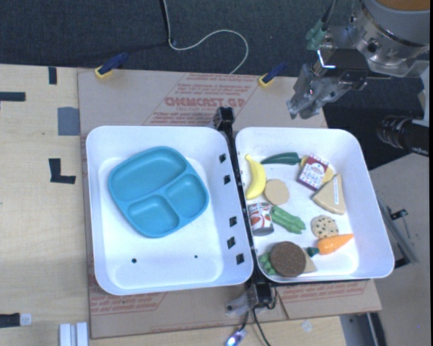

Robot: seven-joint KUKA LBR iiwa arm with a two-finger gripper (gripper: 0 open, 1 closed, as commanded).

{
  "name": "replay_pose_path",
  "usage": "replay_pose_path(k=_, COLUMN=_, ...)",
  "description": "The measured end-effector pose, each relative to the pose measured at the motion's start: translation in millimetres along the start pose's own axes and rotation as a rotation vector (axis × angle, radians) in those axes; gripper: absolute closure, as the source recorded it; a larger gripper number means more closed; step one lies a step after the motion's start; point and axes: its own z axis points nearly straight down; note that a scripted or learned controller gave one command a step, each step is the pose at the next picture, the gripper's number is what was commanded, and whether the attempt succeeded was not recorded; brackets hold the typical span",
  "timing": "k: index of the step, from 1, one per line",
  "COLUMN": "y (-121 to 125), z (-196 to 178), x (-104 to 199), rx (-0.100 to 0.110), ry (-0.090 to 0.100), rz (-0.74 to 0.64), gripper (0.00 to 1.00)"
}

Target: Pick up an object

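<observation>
Hovering above the right bin's (368, 193) far edge, the gripper (308, 101) carries nothing; its finger spacing is unclear. Toy foods crowd that bin, so the isolated carrot (335, 244) suits a straight descent.

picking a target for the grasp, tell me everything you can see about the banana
The banana is a yellow toy, smooth and plastic-looking, curved in a crescent. It lies flat in the right bin, near that bin's left wall, running from upper left down to lower right. Its lower end meets the tan round cracker, and the dark green bean pod lies just right of its upper end. The gripper is above the bin's far edge, apart from it.
</observation>
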Motion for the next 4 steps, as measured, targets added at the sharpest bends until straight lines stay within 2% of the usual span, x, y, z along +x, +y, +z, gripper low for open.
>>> replay_pose_path(k=1, y=0.8, z=-5.3, x=-3.8, rx=0.009, ry=-0.004, rz=0.007, gripper=1.00)
replay_pose_path(k=4, y=2.1, z=-34.7, x=-2.2, rx=0.011, ry=-0.004, rz=0.003, gripper=1.00)
